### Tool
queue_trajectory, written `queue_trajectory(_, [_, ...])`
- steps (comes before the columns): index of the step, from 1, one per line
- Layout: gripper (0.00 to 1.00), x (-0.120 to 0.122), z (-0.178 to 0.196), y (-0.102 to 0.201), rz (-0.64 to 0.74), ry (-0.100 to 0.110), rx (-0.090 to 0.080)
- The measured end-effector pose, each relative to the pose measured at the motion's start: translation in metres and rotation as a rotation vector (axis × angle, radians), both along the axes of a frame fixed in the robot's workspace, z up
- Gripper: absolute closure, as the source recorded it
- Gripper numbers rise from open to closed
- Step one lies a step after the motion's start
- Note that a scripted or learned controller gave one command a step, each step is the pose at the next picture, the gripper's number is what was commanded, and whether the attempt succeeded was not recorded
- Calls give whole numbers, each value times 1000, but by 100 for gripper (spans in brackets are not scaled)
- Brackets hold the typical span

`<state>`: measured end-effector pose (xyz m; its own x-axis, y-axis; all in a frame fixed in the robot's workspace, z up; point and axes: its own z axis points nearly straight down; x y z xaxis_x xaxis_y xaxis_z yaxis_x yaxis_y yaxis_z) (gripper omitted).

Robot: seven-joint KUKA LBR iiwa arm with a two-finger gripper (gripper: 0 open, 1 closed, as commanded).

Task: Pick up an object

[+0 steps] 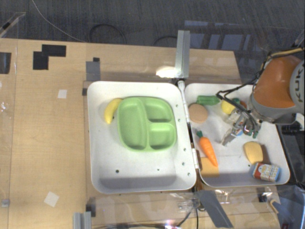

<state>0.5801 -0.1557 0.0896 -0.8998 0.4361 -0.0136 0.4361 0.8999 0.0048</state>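
My gripper (232, 133) hangs over the middle of the right bin (281, 147), fingers open and pointing down-left with nothing between them. An orange carrot (208, 149) lies just to its left, and a yellow bread-like piece (253, 151) lies to its lower right. A tan round bun (198, 113) sits at the bin's left wall. A green item (207, 99) and a small yellow item (228, 107) lie near the bin's back. An orange block (209, 167) rests at the front left corner, and a small printed can (266, 171) at the front right.
The left bin (102, 175) holds a green divided plate (145, 123) with a banana (112, 109) beside its left edge. The arm's orange band (276, 82) hangs over the right bin's back right corner. A metal post (182, 54) stands behind the divider between the bins.
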Motion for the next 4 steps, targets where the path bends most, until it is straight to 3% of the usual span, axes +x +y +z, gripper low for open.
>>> queue_trajectory(1, [100,5,15,0,6,-18,-5])
queue_trajectory(2, [100,48,141,-30,94,-8,-6])
queue_trajectory(3, [0,46,135,-28,95,3,-2])
queue_trajectory(4, [0,80,-1,-37,57,11,-2])
